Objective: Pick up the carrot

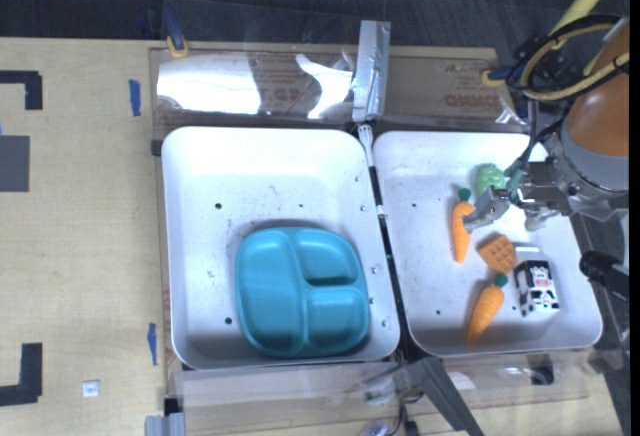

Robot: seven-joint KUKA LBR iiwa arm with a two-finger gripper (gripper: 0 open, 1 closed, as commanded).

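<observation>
The hand hovers in the right bin just beside the upper carrot, whether its grip is open I cannot tell; best centre over the orange body, clear of the waffle piece, then descend.
</observation>
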